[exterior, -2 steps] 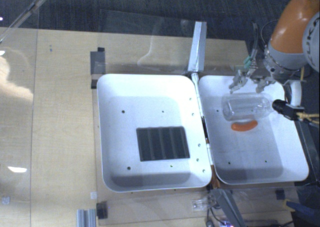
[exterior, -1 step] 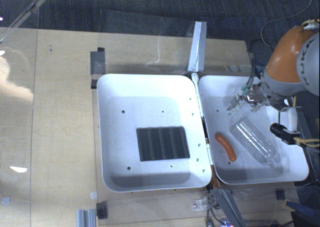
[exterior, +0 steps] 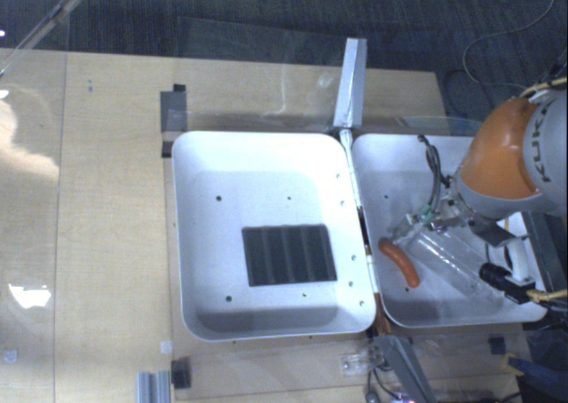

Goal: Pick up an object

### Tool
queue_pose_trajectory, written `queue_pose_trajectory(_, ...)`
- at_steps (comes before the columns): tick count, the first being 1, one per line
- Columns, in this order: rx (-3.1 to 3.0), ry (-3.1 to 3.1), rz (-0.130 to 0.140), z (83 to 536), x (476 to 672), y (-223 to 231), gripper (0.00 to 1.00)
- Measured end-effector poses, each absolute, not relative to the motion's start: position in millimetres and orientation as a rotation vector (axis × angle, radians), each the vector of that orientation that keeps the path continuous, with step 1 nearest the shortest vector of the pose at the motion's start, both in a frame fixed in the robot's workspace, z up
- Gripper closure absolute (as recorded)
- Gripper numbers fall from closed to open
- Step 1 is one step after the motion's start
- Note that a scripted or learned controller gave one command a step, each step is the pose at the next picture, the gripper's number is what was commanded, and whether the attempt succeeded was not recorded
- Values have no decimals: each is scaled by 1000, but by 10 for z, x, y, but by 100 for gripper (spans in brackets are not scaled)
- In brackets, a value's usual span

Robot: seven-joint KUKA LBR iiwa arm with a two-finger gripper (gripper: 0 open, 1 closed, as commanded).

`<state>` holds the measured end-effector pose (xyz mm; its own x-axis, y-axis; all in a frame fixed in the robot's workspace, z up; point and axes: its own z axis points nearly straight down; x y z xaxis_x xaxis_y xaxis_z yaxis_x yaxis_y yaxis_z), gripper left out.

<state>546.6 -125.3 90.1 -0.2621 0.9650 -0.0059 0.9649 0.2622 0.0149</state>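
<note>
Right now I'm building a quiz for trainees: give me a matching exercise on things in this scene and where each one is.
Things:
1. dark ribbed pad
2. orange sausage-shaped object
3. orange band
4. metal post

Places:
A. on the arm, above the right bin
B. floor of the left bin
C. behind the seam between the bins
D. floor of the right bin, near its left wall

Pairs: 1-B, 2-D, 3-A, 4-C

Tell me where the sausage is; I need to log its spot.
In the camera view the sausage lies in the right bin, near that bin's left wall, just left of the gripper and across the divider from the dark grate.
</note>
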Motion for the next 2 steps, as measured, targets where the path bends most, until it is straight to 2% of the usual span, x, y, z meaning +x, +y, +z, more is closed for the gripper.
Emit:
queue_pose_trajectory(1,1793,2556,15,909,4931,-1000,0)
queue_pose_trajectory(2,1786,2552,24,1031,4969,-988,100)
